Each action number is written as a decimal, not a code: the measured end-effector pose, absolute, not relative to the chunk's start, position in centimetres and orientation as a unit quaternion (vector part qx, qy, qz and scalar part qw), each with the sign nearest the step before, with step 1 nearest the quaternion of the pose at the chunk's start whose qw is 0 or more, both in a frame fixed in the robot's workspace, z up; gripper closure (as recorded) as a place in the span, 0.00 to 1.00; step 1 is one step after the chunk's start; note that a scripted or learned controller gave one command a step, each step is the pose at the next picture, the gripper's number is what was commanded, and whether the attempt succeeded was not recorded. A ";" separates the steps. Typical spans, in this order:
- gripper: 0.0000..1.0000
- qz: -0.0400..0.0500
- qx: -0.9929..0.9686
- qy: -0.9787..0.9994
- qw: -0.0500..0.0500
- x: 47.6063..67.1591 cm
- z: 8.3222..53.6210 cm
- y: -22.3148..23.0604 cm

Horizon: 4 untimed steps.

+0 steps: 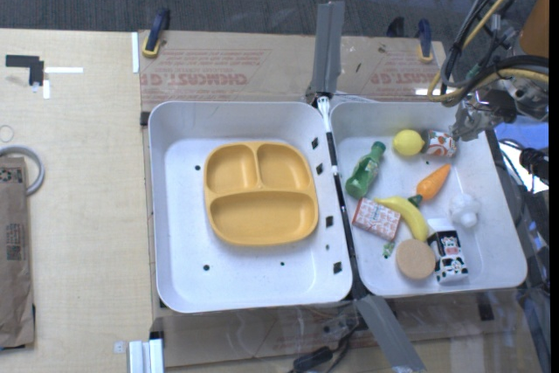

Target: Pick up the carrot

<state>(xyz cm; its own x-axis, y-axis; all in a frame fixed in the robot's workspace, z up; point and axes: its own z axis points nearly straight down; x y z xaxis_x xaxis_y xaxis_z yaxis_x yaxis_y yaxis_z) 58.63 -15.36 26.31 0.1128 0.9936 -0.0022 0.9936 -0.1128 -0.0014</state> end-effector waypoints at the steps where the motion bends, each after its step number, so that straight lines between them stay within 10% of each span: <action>1: 1.00 -0.002 0.758 0.652 0.000 62.4 21.5 -12.3; 2: 1.00 -0.001 0.736 0.677 0.001 65.9 28.7 -12.9; 4: 1.00 -0.001 0.738 0.675 0.000 65.9 31.1 -13.3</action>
<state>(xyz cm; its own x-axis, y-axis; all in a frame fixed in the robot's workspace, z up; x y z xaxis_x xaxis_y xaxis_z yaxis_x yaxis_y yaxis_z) 65.92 -13.26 31.10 0.0890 0.9960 -0.0026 0.9960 -0.0890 -0.0011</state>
